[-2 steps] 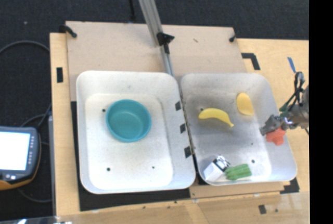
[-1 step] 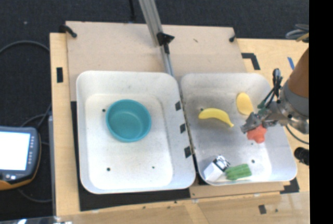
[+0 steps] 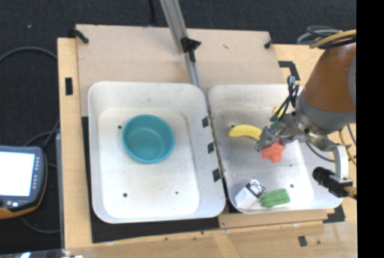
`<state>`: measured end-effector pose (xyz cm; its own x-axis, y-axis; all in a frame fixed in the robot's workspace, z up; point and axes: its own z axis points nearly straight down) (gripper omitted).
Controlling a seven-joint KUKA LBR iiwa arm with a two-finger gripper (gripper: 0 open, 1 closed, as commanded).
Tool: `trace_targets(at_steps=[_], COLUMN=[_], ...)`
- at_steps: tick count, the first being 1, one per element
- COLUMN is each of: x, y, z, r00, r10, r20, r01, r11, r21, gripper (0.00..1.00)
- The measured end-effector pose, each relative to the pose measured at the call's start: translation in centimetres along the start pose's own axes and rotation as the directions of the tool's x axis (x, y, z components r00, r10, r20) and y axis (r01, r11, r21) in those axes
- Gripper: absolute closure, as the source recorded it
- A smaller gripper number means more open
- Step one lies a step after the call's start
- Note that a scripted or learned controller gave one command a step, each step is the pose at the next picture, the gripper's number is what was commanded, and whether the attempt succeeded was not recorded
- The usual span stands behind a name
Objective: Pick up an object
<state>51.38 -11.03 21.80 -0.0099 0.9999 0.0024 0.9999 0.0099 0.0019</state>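
Note:
In the right bin (image 3: 240, 101) lie a yellow banana (image 3: 244, 131), a small red object (image 3: 274, 154), a green block (image 3: 275, 198) and a small white and grey item (image 3: 249, 191). My gripper (image 3: 270, 139) hangs low over the right bin. It sits just right of the banana's end and right above the red object, whose top edge it covers. I cannot see whether it touches the red object. The grey arm with its orange band (image 3: 333, 80) reaches in from the right.
The left bin (image 3: 108, 191) holds a teal bowl (image 3: 148, 138). A slanted aluminium post (image 3: 174, 11) rises from the back between the bins. A tablet (image 3: 18, 176) lies off the bench at the far left. The green block and white item sit at the right bin's front rim.

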Motion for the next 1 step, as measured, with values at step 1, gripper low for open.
trace_targets(at_steps=[1], x=[5.11], y=[1.1], z=[-1.4], r00=[1.0], r10=[0.001], r20=[0.001], r01=[-0.001], r11=[1.0], r21=[-0.002], gripper=[1.0])
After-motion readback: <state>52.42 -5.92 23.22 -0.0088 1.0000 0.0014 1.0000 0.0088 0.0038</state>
